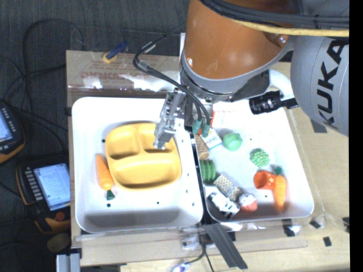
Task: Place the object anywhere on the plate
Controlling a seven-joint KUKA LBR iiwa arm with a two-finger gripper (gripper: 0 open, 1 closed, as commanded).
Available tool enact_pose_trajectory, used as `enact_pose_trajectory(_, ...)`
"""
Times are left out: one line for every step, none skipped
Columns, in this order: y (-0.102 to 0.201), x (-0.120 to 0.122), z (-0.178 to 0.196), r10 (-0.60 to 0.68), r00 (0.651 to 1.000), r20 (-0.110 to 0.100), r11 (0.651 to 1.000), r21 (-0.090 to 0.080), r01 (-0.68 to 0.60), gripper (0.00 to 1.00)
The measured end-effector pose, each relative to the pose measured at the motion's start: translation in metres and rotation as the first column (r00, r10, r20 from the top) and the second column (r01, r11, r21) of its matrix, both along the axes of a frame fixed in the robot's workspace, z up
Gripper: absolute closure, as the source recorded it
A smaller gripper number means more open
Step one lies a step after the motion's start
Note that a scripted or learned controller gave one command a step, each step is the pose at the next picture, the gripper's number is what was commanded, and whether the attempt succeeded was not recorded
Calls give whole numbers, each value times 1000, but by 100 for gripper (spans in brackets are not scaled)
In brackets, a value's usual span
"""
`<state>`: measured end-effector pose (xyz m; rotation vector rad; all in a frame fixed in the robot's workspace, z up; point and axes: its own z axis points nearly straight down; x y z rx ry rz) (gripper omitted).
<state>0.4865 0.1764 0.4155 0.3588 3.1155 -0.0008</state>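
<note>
The yellow compartment plate (pixel 142 160) lies in the left white bin (pixel 85 208). My gripper (pixel 161 139) hangs over the plate's upper right compartment, close to its surface, and I see nothing held in it. An orange toy carrot (pixel 104 173) lies in the left bin against the plate's left edge, off the plate. The arm's orange wrist band covers the bins' far middle part.
The right bin (pixel 300 200) holds several toys: a green piece (pixel 231 141), a bumpy green one (pixel 260 157), a second carrot (pixel 279 189), a red-orange piece (pixel 262 179), a green cucumber (pixel 207 170) and a black-and-white figure (pixel 223 204). The wall between the bins runs just right of the gripper.
</note>
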Motion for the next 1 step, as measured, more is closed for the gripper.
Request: enact_pose_trajectory(0,0,0,0,1000,0,1000,0,0,0)
